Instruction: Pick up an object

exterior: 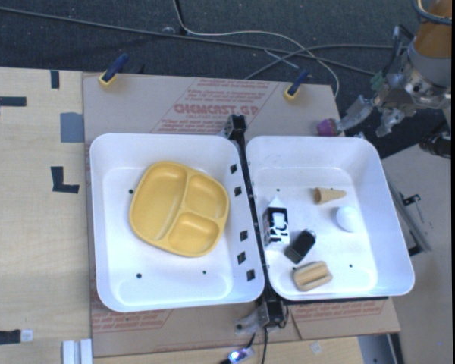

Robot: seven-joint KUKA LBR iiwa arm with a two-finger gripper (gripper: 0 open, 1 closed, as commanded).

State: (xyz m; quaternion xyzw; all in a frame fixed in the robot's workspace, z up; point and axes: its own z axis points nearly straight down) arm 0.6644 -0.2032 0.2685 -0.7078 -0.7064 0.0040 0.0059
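Note:
My gripper [368, 120] hangs above the far right corner of the right bin [379, 165], just past its rim, open with nothing between its fingers. A small purple thing [325, 127] lies on the board next to its left fingertip. In the right bin lie a tan cone [328, 196], a white egg-shaped thing [348, 218], a black-and-white item [276, 224], a black block [300, 245] and a tan bread-like block [312, 276]. A yellow divided plate [180, 208] rests in the left bin [106, 226].
Both bins sit on a cardboard sheet [212, 105] held by yellow-handled clamps [112, 70] at the back. Cables [288, 51] cross the dark floor behind. A black clip strip [246, 203] runs between the bins.

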